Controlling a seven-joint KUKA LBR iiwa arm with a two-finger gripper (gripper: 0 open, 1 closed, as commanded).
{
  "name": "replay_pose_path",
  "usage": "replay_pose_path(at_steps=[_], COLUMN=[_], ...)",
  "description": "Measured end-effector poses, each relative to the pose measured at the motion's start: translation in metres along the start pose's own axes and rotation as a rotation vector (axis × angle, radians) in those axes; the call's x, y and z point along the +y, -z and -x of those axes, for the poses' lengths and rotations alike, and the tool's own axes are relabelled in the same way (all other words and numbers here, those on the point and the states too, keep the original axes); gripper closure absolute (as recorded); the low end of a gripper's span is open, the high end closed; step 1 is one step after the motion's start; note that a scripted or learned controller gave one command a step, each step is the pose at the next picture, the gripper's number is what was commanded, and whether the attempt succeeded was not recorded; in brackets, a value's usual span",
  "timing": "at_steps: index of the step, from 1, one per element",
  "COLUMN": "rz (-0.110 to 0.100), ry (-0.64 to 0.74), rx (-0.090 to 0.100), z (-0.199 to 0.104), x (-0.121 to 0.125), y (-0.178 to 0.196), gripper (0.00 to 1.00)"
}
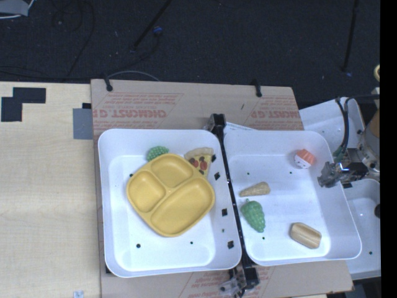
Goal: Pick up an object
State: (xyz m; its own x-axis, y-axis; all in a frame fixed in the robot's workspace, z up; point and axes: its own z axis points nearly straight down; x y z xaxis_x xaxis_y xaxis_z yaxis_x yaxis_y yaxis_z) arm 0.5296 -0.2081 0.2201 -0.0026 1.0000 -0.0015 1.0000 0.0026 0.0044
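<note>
right bin (pixel 322 228): centre open | bread roll (pixel 305 235), grapes (pixel 253 215) apart | left: yellow plate (pixel 171 194) blocks

Even, fairly bright light falls on the bench (pixel 43 185) from above, and the two white bins (pixel 124 253) come close to washing out, their rims losing detail. Shadows are soft and short; a faint one hugs the yellow divided plate (pixel 170 194). The floor (pixel 186 30) beyond the bench stays very dark. The whole picture is slightly soft and grainy, and small objects lack crisp edges.
</note>
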Motion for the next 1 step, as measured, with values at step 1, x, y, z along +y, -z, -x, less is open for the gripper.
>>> replay_pose_path(at_steps=[1], rz=[-0.002], ry=[0.0], rx=[0.0], z=[0.0006], x=[0.001], y=[0.0367], gripper=[1.0])
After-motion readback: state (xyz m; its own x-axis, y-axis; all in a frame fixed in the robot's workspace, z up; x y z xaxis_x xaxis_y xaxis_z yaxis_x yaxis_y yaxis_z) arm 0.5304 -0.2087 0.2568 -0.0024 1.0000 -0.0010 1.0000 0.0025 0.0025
